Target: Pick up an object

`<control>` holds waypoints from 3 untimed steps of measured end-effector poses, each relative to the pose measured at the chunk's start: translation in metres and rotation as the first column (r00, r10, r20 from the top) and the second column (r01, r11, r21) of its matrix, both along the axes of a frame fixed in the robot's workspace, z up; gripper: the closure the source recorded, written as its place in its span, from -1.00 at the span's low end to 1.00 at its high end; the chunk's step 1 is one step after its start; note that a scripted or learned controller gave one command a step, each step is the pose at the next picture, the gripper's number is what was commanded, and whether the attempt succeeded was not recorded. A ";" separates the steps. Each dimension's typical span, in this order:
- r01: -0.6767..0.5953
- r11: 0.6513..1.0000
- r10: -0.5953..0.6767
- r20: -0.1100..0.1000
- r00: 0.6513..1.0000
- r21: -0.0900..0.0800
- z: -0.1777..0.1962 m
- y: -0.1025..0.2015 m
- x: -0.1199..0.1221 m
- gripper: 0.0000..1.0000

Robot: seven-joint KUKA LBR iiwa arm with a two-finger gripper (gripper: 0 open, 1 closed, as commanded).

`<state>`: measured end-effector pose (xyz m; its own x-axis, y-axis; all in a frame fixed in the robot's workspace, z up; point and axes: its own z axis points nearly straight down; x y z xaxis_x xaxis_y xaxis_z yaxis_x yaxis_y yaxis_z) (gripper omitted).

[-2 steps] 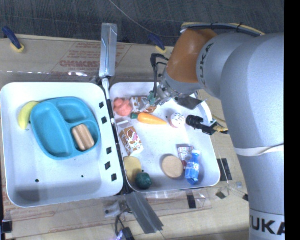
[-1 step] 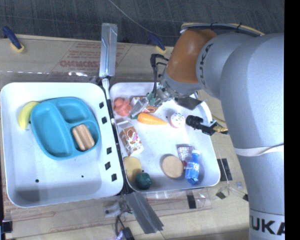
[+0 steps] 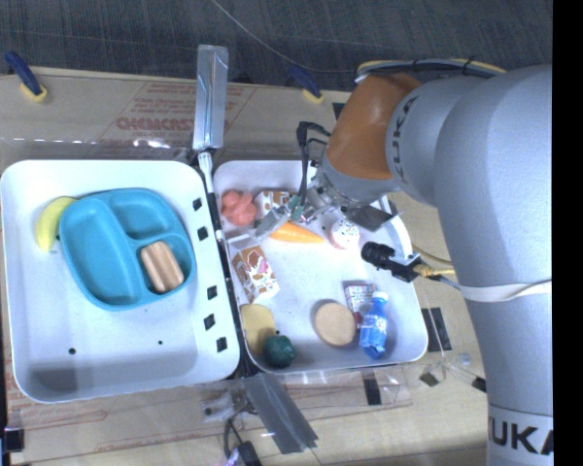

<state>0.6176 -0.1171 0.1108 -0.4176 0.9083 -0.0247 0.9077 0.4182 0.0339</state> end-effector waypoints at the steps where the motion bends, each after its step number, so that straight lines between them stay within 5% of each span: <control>1: 0.170 0.985 -0.169 -0.013 0.985 0.011 -0.002 -0.020 0.028 -1.00; 2: 0.123 0.992 -0.123 -0.017 0.992 0.009 -0.003 -0.026 0.031 -1.00; 3: 0.291 0.957 -0.291 -0.002 0.957 0.010 -0.001 -0.009 0.023 -1.00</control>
